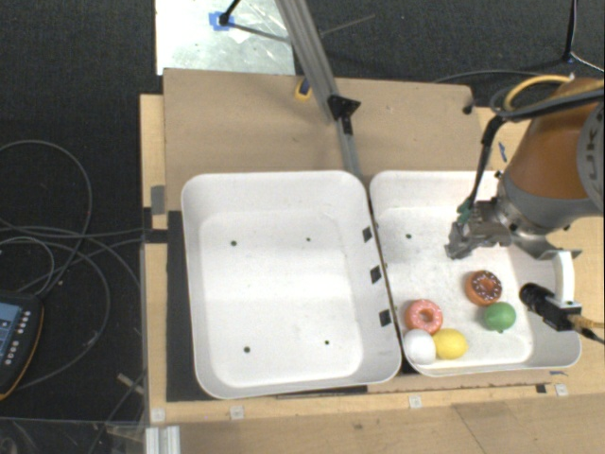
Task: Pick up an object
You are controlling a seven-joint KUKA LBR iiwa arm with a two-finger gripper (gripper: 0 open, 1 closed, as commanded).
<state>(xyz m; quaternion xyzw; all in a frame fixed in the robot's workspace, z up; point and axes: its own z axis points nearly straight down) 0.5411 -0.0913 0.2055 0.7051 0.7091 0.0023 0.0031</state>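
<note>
nearest the camera, along the lower edge of the right shallow white plastic bin (pixel 473 206), sit a small white egg-shaped ball (pixel 419 348) and a yellow lemon-shaped toy (pixel 451 344), touching each other, with a pink-frosted toy doughnut (pixel 423 316) just above them. further right lie a chocolate-brown toy doughnut with sprinkles (pixel 484 288) and, just below it to the right, a round green toy fruit (pixel 498 317). all five cluster in the lower right of the frame, well apart from the left shallow white plastic bin (pixel 274 282). the grey two-finger gripper (pixel 460 244) hangs over bare bin floor in the right-centre of the frame, just up and left of the brown doughnut and touching nothing; whether it is spread or closed i cannot tell, since the wrist hides it. these look like light, hollow, stiff plastic pieces, probably smooth and apt to roll or squirt sideways. the brown doughnut seems the easiest: it lies flat, stands clear of its neighbours, and could be pinched across its outer rim.
</note>
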